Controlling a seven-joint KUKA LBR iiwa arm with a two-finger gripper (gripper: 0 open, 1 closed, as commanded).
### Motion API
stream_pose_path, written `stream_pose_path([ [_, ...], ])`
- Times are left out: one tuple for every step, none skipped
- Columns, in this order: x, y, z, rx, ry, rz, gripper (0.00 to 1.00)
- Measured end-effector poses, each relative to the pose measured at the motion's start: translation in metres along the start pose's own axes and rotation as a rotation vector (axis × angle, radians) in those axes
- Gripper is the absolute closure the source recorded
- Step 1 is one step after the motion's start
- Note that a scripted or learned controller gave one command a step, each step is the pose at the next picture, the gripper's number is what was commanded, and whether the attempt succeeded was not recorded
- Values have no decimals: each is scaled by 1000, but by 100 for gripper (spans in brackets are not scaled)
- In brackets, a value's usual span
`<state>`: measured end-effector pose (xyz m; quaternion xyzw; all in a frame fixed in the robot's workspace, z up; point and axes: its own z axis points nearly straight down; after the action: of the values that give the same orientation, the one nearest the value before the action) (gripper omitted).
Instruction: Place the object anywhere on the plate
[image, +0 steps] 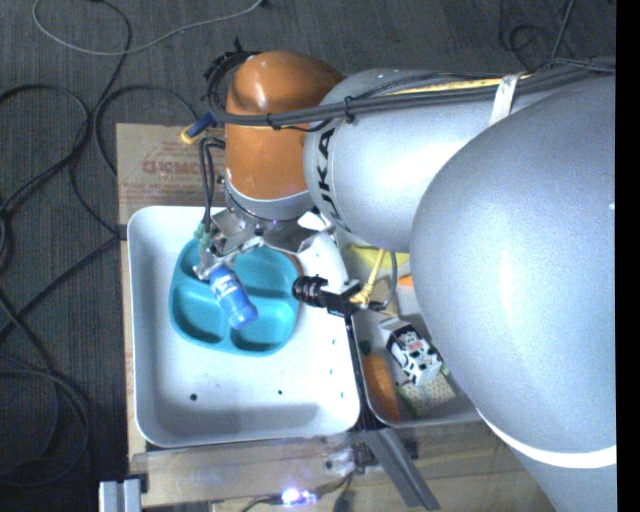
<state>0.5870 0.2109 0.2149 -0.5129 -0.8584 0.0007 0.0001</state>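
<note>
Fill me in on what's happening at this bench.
A big grey robot arm with an orange band is reaching over the left white bin. Its claw is low over a blue divided plate in that bin. A small blue bottle is tilted just under the claw, above the plate. The right bin holds a black-and-white toy and an orange item.

Clearance and obstructions over the two bins.
The arm overhung most of the right bin and the upper edge of the left bin. The gripper and a blue bottle stood over the blue plate, blocking its middle. The left bin's lower floor lay open and unobstructed. In the right bin, an orange object and a black-and-white object crowded the visible strip.
</note>
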Motion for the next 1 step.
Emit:
stream_pose_path([
  [1, 0, -6, 5, 3, 0, 100],
])
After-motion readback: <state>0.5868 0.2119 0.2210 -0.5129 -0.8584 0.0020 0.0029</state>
